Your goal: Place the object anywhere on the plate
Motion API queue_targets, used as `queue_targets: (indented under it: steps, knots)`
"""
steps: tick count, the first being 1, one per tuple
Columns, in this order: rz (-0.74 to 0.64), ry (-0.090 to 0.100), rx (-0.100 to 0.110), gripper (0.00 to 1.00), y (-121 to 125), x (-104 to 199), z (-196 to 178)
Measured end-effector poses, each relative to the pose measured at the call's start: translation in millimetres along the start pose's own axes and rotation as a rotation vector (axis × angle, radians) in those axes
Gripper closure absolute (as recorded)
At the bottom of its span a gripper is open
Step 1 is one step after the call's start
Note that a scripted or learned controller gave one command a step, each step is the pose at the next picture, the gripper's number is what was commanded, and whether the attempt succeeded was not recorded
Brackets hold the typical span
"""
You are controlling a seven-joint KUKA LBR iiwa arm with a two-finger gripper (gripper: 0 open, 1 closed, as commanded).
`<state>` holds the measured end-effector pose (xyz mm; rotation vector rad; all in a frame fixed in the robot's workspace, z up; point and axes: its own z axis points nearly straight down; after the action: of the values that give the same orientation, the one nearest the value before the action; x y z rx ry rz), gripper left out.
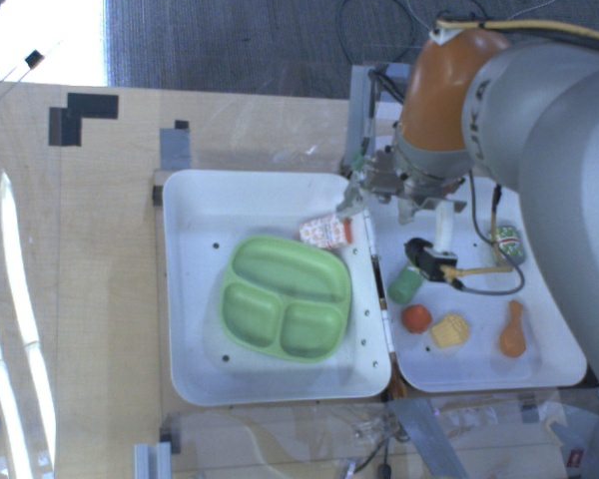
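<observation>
A green divided plate lies in the left white bin. A small red and white packet sits just off the plate's far right corner, close to the bin's right wall. My gripper hangs directly above and to the right of the packet, its tip almost at the packet's upper edge. Whether it touches or holds the packet is not visible from this angle.
The right bin holds a green cylinder, a red tomato-like ball, a yellow piece, an orange piece and a patterned green ball. The wall between the bins runs just under the gripper.
</observation>
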<state>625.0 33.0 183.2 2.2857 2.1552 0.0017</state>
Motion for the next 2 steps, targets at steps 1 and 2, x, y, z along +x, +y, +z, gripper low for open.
queue_targets:
  steps: [1, 2]
  knots:
    - [-0.332, 0.0, -0.002, 0.0, -68.2, 37.1, -29.3]
    - [-0.331, 0.001, -0.004, 1.0, -66.0, 36.6, -38.3]
